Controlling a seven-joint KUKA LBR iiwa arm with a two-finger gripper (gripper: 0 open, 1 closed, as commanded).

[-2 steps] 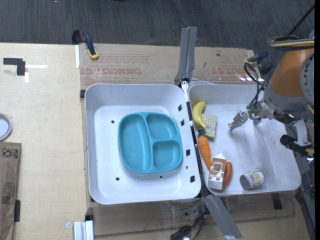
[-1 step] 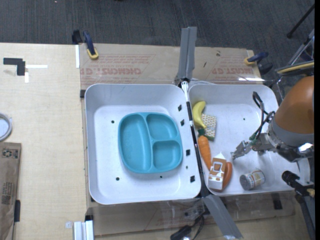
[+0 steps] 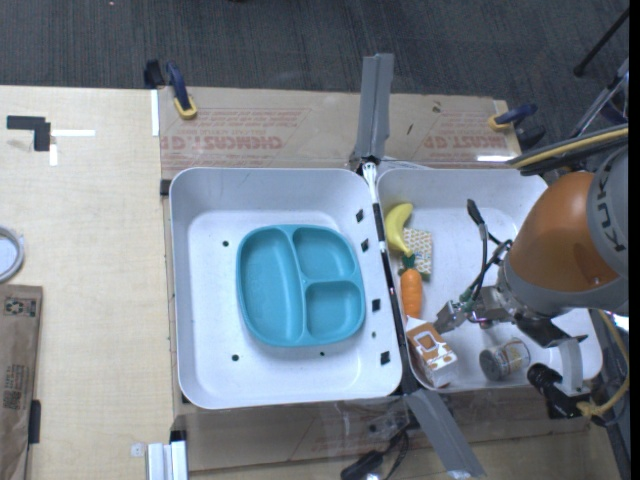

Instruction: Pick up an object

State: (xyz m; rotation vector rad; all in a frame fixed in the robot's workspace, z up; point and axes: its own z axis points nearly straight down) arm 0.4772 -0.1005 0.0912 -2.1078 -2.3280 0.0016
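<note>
The arm comes in from the right over the right-hand bin (image 3: 470,183), its orange band (image 3: 565,233) hanging above the bin's middle, and the gripper (image 3: 462,313) sits low near the bin floor, just right of the small carton (image 3: 430,353) at the bin's near-left corner. Whether it is released or clenched I cannot tell; the tip is a small dark tangle with cables crossing it, and no object is visibly caught in it. The candidates all lie along the left wall of this bin: a banana (image 3: 398,226) at the top, a patterned sponge-like pad (image 3: 421,251) just beside it, a carrot (image 3: 411,293) below, then the carton, with a metal can (image 3: 503,359) lying on its side near the front wall. The left bin (image 3: 200,298) holds a blue divided plate (image 3: 300,286). Judging by position, the carton or carrot is the nearest target. To do this well, the tool should centre over one item only, align across its narrow width, keep off the bin wall, and descend fully before closing, since crowding here invites a glancing miss.
</note>
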